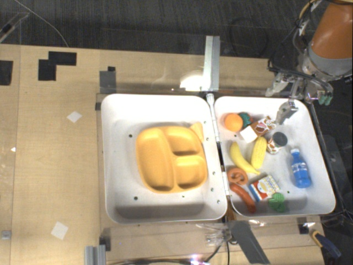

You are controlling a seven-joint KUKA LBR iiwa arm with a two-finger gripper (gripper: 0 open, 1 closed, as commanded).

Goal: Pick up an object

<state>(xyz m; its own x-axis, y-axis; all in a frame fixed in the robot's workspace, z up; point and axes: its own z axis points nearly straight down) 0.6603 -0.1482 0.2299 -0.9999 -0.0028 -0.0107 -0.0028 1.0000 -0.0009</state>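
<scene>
Grey arm (325, 37) poised above right bin's (320, 148) far edge.
Gripper (287, 112) state cannot be told; banana (240, 158), blue bottle (300, 169) and orange (233, 121) are laid inside.

Light wooden bench top (55, 164), pale plywood look, seen from above at a slant. Two shallow white plastic bins sit directly on it, side by side, edges touching at the middle. Left white bin (118, 203) is square with rounded corners; right white bin (320, 197) is about the same shape, slightly narrower in view. Grey metal upright bracket (212, 62) stands at the far edge between the bins. Black square markers (55, 64) on the bench at far left. Two small pale paper-like squares (74, 116) lie on the bare wood left of the bins, well apart. Dark floor beyond the far edge.
</scene>
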